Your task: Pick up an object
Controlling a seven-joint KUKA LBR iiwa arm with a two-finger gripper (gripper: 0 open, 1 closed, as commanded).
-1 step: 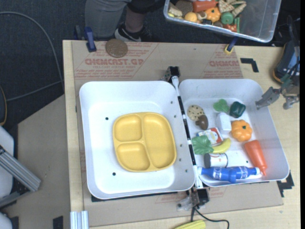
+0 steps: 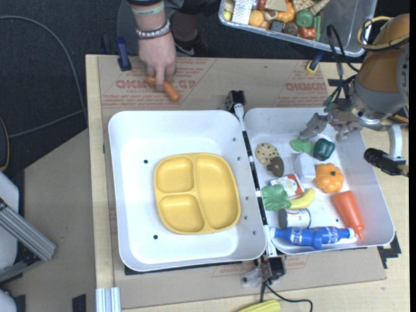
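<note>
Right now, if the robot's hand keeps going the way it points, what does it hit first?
Probably the green toy just under the hand in the right bin. From this slanted view, height is hard to judge, so the bin floor beside it is possible.

Red print on the cardboard sheet is too blurred to read.

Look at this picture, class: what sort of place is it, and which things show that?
Probably a robotics lab bench for grasping trials: a robot arm reaches over two white bins, toy food fills one, and a tray of spare toys waits behind.
</note>
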